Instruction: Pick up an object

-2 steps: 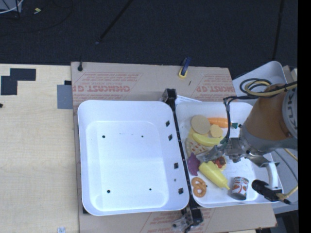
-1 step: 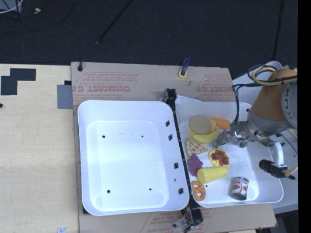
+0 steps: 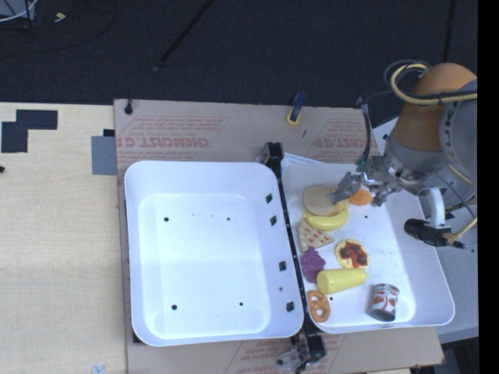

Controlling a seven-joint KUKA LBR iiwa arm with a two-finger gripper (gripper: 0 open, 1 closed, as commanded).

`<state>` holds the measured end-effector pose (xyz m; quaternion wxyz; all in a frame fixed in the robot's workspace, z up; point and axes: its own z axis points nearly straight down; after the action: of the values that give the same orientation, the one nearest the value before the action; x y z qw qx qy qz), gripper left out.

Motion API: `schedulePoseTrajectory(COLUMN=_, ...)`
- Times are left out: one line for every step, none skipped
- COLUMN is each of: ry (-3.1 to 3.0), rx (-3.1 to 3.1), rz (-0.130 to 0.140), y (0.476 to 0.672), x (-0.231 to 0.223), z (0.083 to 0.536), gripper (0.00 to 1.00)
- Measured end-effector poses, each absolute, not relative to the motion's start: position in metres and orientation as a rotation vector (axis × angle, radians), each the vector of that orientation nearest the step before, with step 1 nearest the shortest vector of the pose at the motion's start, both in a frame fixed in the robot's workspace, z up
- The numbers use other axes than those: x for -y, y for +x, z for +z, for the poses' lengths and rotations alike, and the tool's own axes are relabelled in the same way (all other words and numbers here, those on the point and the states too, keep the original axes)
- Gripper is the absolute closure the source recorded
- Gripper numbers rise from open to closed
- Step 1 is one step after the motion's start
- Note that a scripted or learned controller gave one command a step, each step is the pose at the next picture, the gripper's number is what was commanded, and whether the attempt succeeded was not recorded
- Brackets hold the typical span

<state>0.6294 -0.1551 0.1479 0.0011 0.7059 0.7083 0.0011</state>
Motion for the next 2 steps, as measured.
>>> schedulePoseTrajectory(ry=2.225, rx=-2.223, rz=-0.004, y=0.579, x=0.162, z=0.087, gripper=0.00)
schedulePoseTrajectory(ry=2.218, rx=-2.224, rz=0.000, y=0.615, x=0.170, z=0.088, gripper=0.00)
